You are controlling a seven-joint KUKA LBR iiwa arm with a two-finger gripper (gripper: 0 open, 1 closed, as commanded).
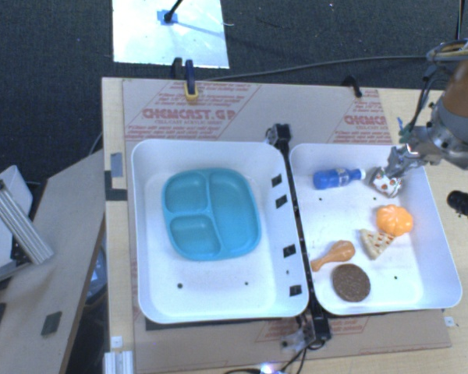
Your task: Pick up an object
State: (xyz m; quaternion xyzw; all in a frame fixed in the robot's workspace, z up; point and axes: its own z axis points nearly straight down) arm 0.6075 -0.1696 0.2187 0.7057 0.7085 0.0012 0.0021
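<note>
In the right bin [441, 267] lie several toy foods. A blue bottle [337, 178] rests on its side near the back. A small white and red piece [384, 183] sits just right of it. Further forward are an orange fruit [395, 219], a pale wedge slice [377, 241], a tan drumstick [333, 255] and a round brown cookie [351, 282]. My gripper [398, 166] reaches in from the right and hangs low over the white and red piece, directly at its upper right. Whether it touches the piece is unclear.
The left bin [144, 209] holds a blue divided plate [211, 213]. A black divider with clips [290, 216] runs between the bins. The grey arm with its orange band [456, 92] crosses the back right corner. A clamp [189, 80] stands at the bench's back edge.
</note>
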